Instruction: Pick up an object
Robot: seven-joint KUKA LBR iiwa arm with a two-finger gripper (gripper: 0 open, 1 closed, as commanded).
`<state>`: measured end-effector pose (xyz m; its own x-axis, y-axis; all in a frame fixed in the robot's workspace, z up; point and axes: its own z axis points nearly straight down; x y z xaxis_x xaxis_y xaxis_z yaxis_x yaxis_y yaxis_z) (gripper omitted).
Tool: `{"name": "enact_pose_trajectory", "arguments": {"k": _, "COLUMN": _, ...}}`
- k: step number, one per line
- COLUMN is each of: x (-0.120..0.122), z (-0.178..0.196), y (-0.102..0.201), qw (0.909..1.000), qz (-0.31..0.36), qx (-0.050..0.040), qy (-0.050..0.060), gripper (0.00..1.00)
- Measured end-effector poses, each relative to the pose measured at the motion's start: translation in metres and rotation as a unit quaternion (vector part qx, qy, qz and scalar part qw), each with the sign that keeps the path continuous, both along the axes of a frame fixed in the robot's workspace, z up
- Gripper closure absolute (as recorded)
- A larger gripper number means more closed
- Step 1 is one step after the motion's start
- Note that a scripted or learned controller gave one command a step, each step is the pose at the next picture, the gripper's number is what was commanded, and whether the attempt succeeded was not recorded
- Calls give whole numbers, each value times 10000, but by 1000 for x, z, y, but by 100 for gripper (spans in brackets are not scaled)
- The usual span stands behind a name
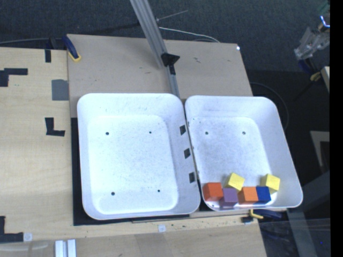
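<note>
White, shallow, side by side on a tan bench (214, 68): left bin (88, 143) and right bin (278, 138), rims touching along the centre line. Three small black tabs (186, 152) noted down that shared edge.

Task items all found in the right bin, crowded into its near corner:
- red-orange block (213, 190), nearest the centre line;
- purple block (230, 196), touching the red-orange one;
- yellow block (236, 181), tilted, just behind the purple one;
- orange block (249, 195), beside the purple one;
- blue block (263, 194), touching the orange one;
- second yellow block (272, 182), just behind the blue one, close against the bin wall.

Left bin floor marked with four small dark dots and fine speckling.

Tool state: cannot tell, neither how far open nor what held. No block seen lifted off the bin floor.

Other findings: grey metal pole (147, 20) slanting down from the top edge to a black fitting (170, 59) behind the bins. Blue-and-yellow clamp (71, 48) at the bench's far left corner. Black tape marks (52, 126) and a grey square (60, 89) on the pale wood surface to the left. Pale, blurred part (312, 40) at the upper right, well off the bench; nature not determinable.
</note>
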<state>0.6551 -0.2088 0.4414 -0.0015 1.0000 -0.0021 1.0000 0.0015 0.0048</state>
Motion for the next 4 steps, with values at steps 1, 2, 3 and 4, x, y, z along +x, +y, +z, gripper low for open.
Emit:
{"name": "enact_pose_trajectory", "arguments": {"k": 1, "x": 11, "z": 106, "y": 1, "qw": 10000, "qz": 8, "qx": -9, "qy": -19, "gripper": 100}}
{"name": "enact_pose_trajectory", "arguments": {"k": 2, "x": -14, "z": 69, "y": 1, "qw": 10000, "qz": -14, "qx": 12, "qy": 41, "gripper": 100}}
{"name": "enact_pose_trajectory", "arguments": {"k": 3, "x": -13, "z": 70, "y": 2, "qw": 10000, "qz": -7, "qx": 3, "qy": 25, "gripper": 0}}
{"name": "enact_pose_trajectory", "arguments": {"k": 4, "x": -99, "z": -1, "y": 105, "qw": 10000, "qz": 24, "qx": 24, "qy": 57, "gripper": 0}}
